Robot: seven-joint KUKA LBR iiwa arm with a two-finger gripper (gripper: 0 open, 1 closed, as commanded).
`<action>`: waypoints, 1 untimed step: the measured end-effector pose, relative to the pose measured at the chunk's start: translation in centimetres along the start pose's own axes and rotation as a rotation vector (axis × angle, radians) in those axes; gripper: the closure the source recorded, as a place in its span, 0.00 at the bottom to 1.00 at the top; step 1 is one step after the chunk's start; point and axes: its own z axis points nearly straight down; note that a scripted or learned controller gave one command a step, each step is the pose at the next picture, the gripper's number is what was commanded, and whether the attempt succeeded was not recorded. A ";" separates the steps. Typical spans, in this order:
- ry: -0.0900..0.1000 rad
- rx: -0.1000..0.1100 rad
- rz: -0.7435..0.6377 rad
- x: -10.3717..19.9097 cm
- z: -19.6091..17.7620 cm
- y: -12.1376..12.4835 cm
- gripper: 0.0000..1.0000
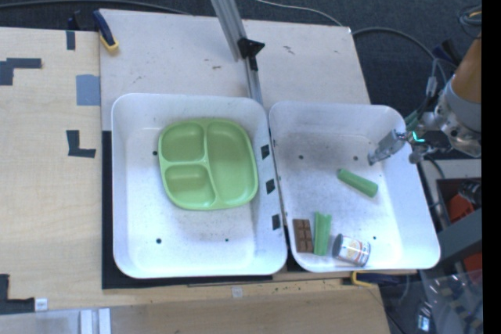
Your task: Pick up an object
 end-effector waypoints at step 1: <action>0.000 0.004 0.002 -0.7 5.1 0.5 0.00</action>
